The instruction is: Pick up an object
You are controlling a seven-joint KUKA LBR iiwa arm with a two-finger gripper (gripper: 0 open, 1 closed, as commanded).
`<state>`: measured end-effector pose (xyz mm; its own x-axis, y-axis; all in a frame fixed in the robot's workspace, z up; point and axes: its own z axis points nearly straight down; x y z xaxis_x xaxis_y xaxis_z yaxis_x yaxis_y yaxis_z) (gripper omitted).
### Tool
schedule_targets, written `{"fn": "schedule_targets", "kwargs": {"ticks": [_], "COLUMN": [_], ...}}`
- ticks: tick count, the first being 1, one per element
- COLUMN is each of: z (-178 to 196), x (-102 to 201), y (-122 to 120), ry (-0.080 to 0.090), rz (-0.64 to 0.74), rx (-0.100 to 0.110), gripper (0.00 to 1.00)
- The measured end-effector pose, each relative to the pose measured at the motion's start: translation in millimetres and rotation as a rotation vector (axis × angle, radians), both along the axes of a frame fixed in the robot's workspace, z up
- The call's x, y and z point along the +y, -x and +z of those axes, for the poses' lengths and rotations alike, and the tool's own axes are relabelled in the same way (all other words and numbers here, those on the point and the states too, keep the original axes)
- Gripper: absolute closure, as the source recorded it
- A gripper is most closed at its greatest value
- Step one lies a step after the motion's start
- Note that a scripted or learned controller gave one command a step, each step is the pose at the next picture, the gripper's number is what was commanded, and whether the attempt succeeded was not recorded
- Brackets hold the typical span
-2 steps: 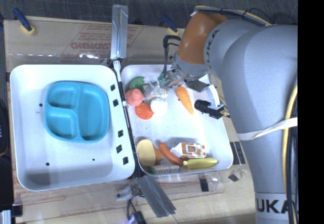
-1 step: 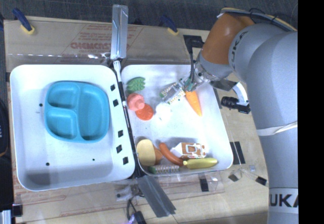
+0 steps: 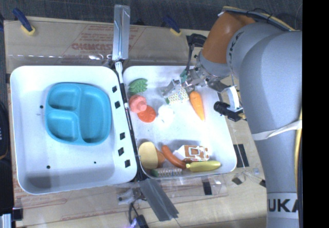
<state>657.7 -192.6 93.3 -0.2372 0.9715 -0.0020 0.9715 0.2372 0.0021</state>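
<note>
Work is at the reaching step: the tool (image 3: 181, 84) is low in the upper part of the right bin (image 3: 226, 142), just beside the carrot (image 3: 197, 104) and over a small speckled object (image 3: 178, 95). I cannot tell how far the tool is open, because its metal parts are small and blurred there, and nothing is clearly seen between them. So no object is lifted yet, as I judge it.

The carrot lies with its point toward the lower edge of the view, close to the right wall. Near the dividing wall there are a green leafy piece (image 3: 137, 86), a pink piece (image 3: 137, 103) and a red-orange piece (image 3: 147, 115). At the bottom of this bin lie a yellow round item (image 3: 148, 154), a small box (image 3: 194, 153) and a yellow banana-like item (image 3: 204, 165). The left bin (image 3: 23, 119) holds a blue tray (image 3: 78, 112).

The next move calls for a sure close on one object, perhaps the speckled one, and then a straight lift clear of the carrot.
</note>
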Motion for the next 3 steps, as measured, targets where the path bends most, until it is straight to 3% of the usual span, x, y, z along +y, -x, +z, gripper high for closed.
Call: {"fn": "schedule_targets", "kwargs": {"ticks": [1, 2, 3], "z": [11, 82, 121], "x": [1, 57, 98], "y": [-1, 0, 70], "ry": [0.001, -0.002, -0.002], "rz": [0.007, -0.13, -0.268], "rx": [-0.001, 0.001, 0.006], "gripper": [1.0, 1.0, 1.0]}}
